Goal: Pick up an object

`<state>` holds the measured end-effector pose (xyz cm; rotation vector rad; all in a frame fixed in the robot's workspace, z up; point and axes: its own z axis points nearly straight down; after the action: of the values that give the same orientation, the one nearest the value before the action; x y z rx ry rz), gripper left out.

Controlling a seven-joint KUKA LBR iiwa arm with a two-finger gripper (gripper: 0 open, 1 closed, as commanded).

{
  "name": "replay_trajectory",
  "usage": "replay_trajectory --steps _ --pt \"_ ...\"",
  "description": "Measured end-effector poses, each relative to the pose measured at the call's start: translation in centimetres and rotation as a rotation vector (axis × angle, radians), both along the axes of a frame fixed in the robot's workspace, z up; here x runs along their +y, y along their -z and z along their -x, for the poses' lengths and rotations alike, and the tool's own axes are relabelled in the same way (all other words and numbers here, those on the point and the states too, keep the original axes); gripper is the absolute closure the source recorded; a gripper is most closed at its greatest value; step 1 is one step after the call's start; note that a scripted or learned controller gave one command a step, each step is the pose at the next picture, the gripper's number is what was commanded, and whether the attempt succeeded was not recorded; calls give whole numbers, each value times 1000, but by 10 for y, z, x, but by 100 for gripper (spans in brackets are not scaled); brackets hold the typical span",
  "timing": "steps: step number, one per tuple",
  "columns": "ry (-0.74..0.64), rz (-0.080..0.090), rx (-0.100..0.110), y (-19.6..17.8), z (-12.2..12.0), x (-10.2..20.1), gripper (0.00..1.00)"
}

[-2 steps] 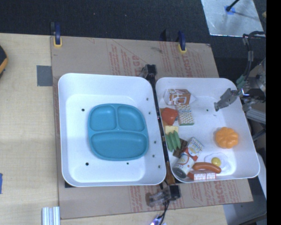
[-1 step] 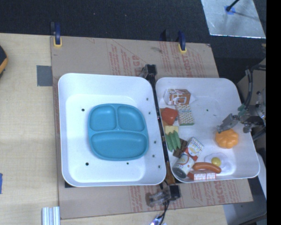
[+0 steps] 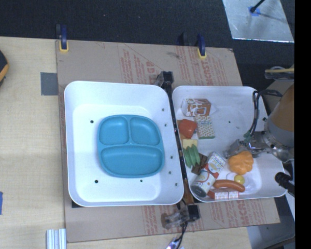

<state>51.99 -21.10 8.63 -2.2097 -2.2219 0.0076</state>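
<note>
This is looking like a robotics lab. Clamps [image 3: 64, 38] are pinning a cardboard sheet [image 3: 145, 61] to a wooden bench [image 3: 20, 139], two white bins [image 3: 78, 95] are sitting on it with toy food [image 3: 240, 163] and a blue plate [image 3: 130, 145], and cables [image 3: 256, 113] are trailing beside.

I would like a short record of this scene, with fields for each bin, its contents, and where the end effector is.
left bin: holds one blue divided plate, lying flat near the middle
right bin: holds a heap of small toy food items along its left and near sides
items seen: orange toy pepper, toy hot dog, red item, green item, small printed packet
end effector: above the right bin, just beside the orange toy pepper
grasp: nothing visibly held
</note>
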Motion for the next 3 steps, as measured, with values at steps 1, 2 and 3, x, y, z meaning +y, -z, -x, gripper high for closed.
replay_trajectory --steps 1,2,3 --pt "0 -1 -1 -45 47 50 0" --pt "2 4 -9 -8 43 78 0" --pt "0 4 -12 -9 -6 76 0"
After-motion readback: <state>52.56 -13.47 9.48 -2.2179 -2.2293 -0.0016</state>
